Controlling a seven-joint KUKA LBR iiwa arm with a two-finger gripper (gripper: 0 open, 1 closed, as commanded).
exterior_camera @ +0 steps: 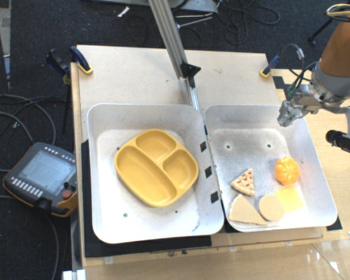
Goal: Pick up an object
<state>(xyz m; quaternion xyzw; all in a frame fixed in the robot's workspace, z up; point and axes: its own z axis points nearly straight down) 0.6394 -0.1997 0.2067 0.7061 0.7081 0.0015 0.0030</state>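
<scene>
From above, the tool (284, 116) hangs over the right white bin's (245, 124) upper right corner; its grip state I cannot tell. A round orange fruit (286, 171) lies below it, well apart.

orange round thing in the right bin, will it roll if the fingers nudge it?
Probably. The orange fruit looks rounded and ridged like a small toy tangerine, so a side push could send it rolling across the right bin. It looks smooth, so it may slip from a pinch. The yellow slice just below might stop it.
</scene>
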